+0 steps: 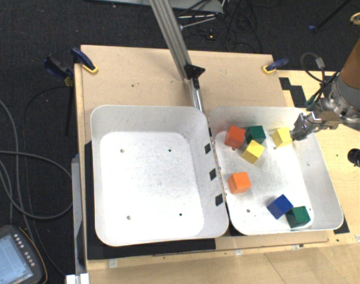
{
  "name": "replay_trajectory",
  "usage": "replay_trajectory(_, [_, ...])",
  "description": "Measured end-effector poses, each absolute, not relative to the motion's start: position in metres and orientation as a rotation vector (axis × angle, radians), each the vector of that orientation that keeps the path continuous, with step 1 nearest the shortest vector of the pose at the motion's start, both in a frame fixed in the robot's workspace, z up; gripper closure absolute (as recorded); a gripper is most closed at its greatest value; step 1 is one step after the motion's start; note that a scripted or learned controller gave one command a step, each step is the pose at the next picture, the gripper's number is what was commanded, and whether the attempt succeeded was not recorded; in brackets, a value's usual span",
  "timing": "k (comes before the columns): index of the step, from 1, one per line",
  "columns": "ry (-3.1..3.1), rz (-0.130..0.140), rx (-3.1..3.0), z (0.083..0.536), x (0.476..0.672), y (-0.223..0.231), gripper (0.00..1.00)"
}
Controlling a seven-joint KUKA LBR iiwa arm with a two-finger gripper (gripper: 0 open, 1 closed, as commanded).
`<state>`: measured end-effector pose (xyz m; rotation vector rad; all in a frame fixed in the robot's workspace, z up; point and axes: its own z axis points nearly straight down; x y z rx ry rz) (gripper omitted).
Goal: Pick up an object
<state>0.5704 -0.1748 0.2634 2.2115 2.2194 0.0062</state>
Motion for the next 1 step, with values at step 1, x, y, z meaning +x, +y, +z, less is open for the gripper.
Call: replay_trajectory(1, [2.229,0.0,2.216,0.2555,0.5556,-0.1324,1.0])
